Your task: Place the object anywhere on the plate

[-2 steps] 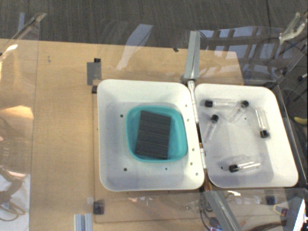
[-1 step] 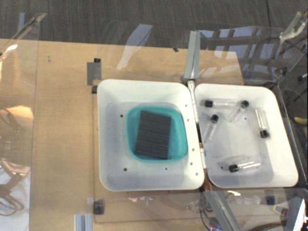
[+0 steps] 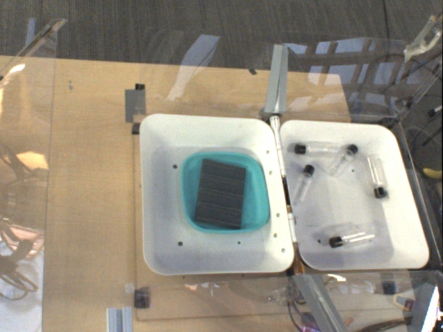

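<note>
I see two white bins side by side on the wooden desk (image 3: 83,206). In the left bin (image 3: 159,241) sits a teal plate (image 3: 257,199), with a dark ribbed block (image 3: 220,193) lying flat on it, roughly centred. The right bin (image 3: 408,241) holds five clear tubes with black caps (image 3: 349,238), scattered apart. I cannot tell the tool's state from here.

Two bins side by side on the surface (image 3: 83,206), touching at the centre seam. Left bin (image 3: 159,241) holds the plate (image 3: 188,185) w/ a ridged block (image 3: 221,194) lying on it. Right of the plate, the right bin (image 3: 408,247) holds five capped tubes: three (image 3: 309,148) (image 3: 344,159) (image 3: 302,182) nearest the seam, one (image 3: 376,176) farther right, one (image 3: 349,238) toward the front.
</note>
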